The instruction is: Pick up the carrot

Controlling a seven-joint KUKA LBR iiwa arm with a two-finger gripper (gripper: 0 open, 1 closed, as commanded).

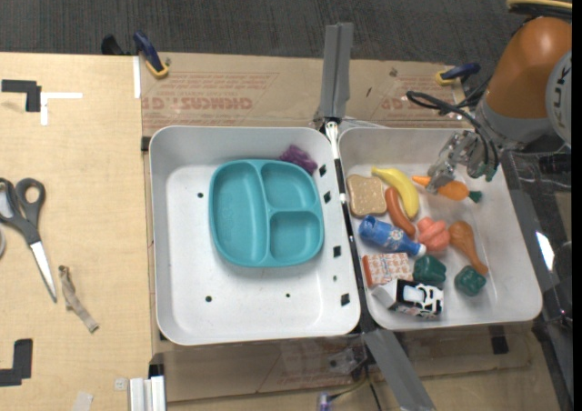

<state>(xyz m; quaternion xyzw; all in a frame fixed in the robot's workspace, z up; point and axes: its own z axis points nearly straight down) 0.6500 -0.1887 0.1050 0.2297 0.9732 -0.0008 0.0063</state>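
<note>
The carrot (453, 188) is orange with a small green end and lies near the back of the right bin (518, 245), to the right of the banana (401, 189). My gripper (449, 169) reaches in from the right and hangs directly over the carrot, at or just above it. Its metal parts hide part of the carrot, and a small orange tip (420, 181) pokes out on the left side. Whether the carrot is gripped cannot be made out.
The right bin also holds a bread slice (366, 194), a sausage (398, 210), a blue bottle (389, 235), a drumstick (466, 245), green toys and a packet. A teal divided plate (268, 212) and a purple item (298, 157) lie in the left bin. Scissors (27, 218) rest far left.
</note>
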